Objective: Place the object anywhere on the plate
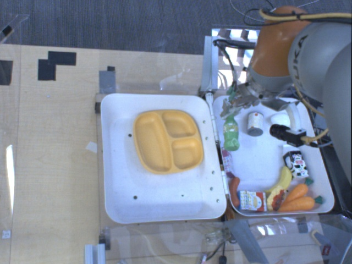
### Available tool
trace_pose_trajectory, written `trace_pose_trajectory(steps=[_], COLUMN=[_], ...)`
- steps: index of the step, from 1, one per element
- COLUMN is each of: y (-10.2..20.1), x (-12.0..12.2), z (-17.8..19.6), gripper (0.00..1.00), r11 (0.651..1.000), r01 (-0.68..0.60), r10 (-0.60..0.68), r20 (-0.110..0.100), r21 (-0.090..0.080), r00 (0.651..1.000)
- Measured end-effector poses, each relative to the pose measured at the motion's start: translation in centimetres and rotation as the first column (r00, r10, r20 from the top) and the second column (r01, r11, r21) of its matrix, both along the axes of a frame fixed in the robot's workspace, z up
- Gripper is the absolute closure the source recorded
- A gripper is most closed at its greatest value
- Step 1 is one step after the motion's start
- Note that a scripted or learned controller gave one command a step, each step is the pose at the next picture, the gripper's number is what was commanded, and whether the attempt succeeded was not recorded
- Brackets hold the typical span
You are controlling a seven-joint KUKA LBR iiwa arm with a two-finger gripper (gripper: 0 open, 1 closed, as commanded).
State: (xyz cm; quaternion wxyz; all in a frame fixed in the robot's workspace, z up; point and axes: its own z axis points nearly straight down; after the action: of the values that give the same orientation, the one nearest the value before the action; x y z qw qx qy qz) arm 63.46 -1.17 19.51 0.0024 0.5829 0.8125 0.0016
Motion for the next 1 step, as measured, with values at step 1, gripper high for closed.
trace_pose_trajectory(steps=[1], y=[8.42], x=[1.22], z=[-0.93], gripper=[1.00], r11=[0.987], r01=[-0.160], r10=[0.160], r20=[0.001], r21=[0.000], r00=[0.987])
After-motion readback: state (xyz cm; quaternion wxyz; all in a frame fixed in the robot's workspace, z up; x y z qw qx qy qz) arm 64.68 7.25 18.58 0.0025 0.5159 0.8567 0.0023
